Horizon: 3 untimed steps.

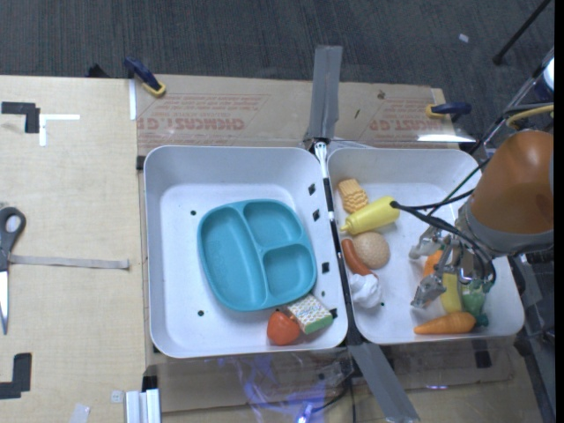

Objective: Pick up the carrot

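Note:
The carrot [445, 325], orange with a green top, lies flat near the front wall of the right bin [414, 167]. My gripper [428, 269] hovers just above and behind it, in the bin's right half. Its two metal fingers [426, 293] stand apart, so it is open. A small orange piece [432, 261] shows in the gap between them, and I cannot tell whether they touch it. A yellow item [451, 292] lies beside the lower finger, just behind the carrot. The arm's orange band [520, 183] hangs over the bin's right side.
The right bin's left half holds a yellow piece [370, 216], a waffle-like cracker [352, 194], a tan bun [372, 250] and a white lump [364, 287]. The left bin [176, 201] holds a blue divided plate [257, 254], a tomato [283, 327] and a sandwich piece [310, 314].

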Each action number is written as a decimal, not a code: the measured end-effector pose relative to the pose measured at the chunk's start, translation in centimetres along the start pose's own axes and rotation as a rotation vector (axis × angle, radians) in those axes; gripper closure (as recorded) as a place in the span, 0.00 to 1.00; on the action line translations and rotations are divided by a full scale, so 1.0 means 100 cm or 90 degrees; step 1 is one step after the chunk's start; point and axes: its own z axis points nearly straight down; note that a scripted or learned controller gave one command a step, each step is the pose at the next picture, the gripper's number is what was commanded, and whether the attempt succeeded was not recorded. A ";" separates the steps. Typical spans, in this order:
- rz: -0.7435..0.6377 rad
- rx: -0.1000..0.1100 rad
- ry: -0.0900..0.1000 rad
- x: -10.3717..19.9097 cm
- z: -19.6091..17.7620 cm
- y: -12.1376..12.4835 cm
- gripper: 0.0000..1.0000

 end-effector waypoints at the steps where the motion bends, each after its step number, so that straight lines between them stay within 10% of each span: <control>1: -0.003 0.001 -0.003 -0.002 -0.010 0.001 1.00; 2: -0.003 0.000 -0.003 -0.002 -0.010 0.001 0.00; 3: 0.289 0.001 -0.001 -0.015 0.000 -0.029 0.00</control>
